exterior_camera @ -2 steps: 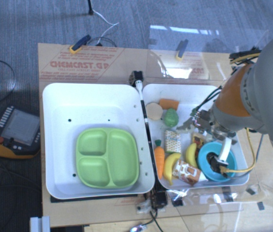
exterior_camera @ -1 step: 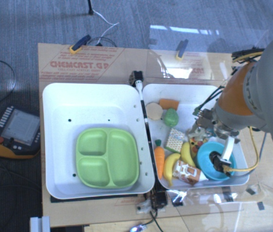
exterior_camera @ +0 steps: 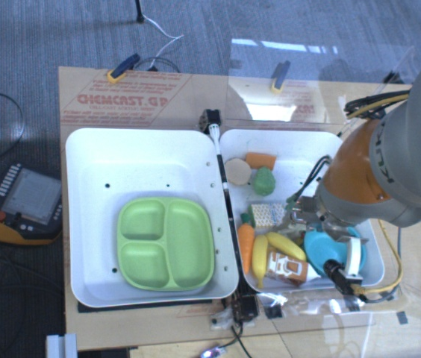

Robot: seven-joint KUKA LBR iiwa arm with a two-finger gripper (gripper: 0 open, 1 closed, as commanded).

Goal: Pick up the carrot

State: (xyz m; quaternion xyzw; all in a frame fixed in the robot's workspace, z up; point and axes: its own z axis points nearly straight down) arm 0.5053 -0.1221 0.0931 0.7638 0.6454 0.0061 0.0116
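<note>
a: nearest first, what lies along the right bin's (exterior_camera: 300, 136) near edge?

b: a yellow banana (exterior_camera: 275, 245) over a brown packet (exterior_camera: 285, 267), a blue thing (exterior_camera: 322, 250) toward the near right corner. the carrot (exterior_camera: 246, 246) lies at the bin's near left, just beside the divider wall, long axis running near to far, touching the banana's side.

a: how would it handle?

b: i'd judge it light, stiff and smooth, a bit slippery. best taken across its thick middle, closing from left and right, though the wall and banana crowd it.

a: and the jaws (exterior_camera: 294, 213)?

b: right of the carrot and a little farther back, near but apart, above the banana. whether they're released or clenched, i cannot tell.

a: farther on?

b: a mesh sponge (exterior_camera: 265, 214), a green ball (exterior_camera: 263, 181), a pale disc (exterior_camera: 237, 171), an orange block (exterior_camera: 261, 159).
</note>
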